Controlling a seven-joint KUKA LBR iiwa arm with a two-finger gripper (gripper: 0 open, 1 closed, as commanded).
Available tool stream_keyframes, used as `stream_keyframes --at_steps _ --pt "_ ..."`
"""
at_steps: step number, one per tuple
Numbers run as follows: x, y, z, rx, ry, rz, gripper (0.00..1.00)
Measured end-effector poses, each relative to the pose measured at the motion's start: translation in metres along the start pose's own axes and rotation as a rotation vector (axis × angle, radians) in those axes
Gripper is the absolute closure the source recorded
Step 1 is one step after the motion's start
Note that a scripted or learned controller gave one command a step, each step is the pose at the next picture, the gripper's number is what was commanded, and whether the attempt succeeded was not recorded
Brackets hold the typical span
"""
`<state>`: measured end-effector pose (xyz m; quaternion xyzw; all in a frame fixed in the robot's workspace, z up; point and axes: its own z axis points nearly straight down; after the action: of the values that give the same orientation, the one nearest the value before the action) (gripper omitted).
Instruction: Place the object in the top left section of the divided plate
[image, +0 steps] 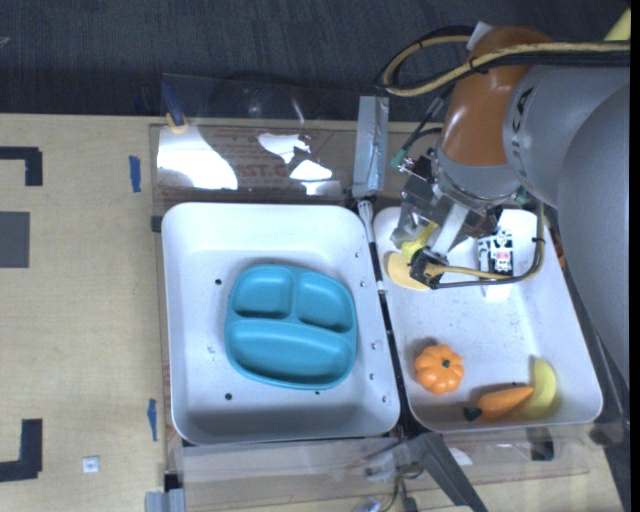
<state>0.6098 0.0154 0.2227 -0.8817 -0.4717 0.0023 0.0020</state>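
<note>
End effector (418, 252) grip unclear, over perhaps a yellow object (398, 270); pumpkin (439, 368) near.

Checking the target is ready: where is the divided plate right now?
The blue divided plate lies in the middle of the left bin, across the divider from the pumpkin.

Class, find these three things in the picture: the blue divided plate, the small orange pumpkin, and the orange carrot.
Blue divided plate (292, 335): camera view, bottom section's floor.
Small orange pumpkin (439, 369): camera view, middle of its body.
Orange carrot (503, 400): camera view, mid-length.
</note>
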Motion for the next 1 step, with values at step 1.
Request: stream_keyframes --at_steps 1 --pt "0.0780 -0.0283 -0.0441 -0.006 0.006 -0.060 1.00"
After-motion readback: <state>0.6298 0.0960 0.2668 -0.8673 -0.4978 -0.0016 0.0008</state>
